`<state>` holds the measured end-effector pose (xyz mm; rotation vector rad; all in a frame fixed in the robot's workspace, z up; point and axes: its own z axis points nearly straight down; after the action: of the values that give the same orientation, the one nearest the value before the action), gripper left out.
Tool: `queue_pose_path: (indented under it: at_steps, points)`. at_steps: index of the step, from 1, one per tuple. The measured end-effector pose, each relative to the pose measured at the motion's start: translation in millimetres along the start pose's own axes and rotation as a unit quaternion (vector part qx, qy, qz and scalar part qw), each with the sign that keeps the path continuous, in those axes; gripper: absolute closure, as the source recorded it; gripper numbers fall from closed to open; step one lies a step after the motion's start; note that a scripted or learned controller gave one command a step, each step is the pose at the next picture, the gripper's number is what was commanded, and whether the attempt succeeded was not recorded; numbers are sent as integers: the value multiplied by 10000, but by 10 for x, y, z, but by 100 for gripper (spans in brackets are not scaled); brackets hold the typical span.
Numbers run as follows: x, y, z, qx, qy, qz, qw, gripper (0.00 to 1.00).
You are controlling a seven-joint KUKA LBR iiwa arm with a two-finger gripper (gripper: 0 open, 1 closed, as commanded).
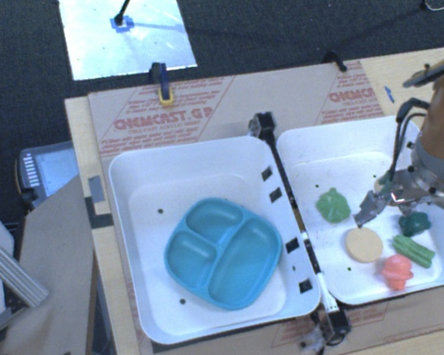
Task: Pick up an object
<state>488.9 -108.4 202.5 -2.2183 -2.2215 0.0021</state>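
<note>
I am at the approach step: the pincer hangs open and empty above the tan disc in the right bin, so I next descend and close.

Both bins are white; the left holds a light blue plate. In the right lie a green lump, tan disc, pink piece, green stick and dark teal piece.
</note>
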Motion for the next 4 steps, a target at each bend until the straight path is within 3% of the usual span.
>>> queue_pose_path:
  at_steps: [2,3,4]
  points:
    - [79,-7,1090,-28,-13,4,10000,0]
    - [75,11,957,-50,-15,0,10000,100]
    - [172,23,467,-43,-6,-17,10000,100]
